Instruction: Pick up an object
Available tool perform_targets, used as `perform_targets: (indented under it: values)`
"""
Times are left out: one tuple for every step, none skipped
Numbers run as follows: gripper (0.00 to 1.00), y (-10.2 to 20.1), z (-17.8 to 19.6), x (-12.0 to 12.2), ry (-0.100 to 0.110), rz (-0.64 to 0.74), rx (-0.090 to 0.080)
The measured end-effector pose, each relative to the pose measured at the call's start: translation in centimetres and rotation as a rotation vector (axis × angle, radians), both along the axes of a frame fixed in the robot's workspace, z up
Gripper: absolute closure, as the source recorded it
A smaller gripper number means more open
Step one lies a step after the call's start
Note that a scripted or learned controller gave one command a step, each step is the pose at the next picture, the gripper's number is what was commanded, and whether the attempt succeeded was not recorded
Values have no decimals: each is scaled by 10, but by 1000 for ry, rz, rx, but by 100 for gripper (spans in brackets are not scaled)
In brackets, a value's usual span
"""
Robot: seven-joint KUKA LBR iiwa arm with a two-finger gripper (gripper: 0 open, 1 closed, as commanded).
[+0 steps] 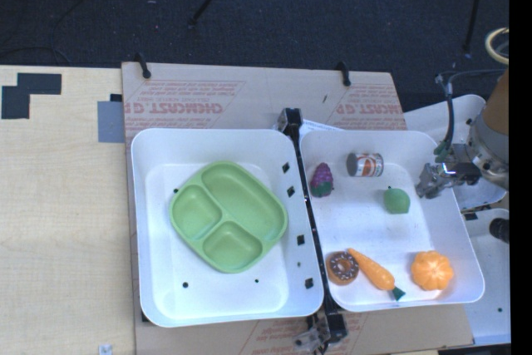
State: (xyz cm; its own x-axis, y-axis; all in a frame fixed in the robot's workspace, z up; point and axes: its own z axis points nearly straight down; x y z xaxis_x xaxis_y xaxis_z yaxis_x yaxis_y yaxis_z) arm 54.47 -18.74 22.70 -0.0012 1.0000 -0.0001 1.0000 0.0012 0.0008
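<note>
The right bin (pixel 366 302) holds several small toys: a purple grape bunch (pixel 321 178), a small can (pixel 365 165) lying on its side, a green ball-like fruit (pixel 397 200), a brown donut (pixel 342 267), an orange carrot (pixel 372 268) and an orange pumpkin-like fruit (pixel 431 270). My gripper (pixel 434 178) hangs at the right rim of that bin, just right of the green fruit and apart from it. Nothing shows between its fingers.
The left bin (pixel 158 278) bears a green three-compartment plate (pixel 228 214). A black divider clip strip (pixel 301 212) runs between the bins. Cardboard (pixel 249 100) lies under both bins, and the wooden bench (pixel 58 212) extends to the left.
</note>
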Motion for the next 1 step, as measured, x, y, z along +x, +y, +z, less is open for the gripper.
perform_targets:
  values:
    - [100, 55, -8, 2, 5, 2, 2]
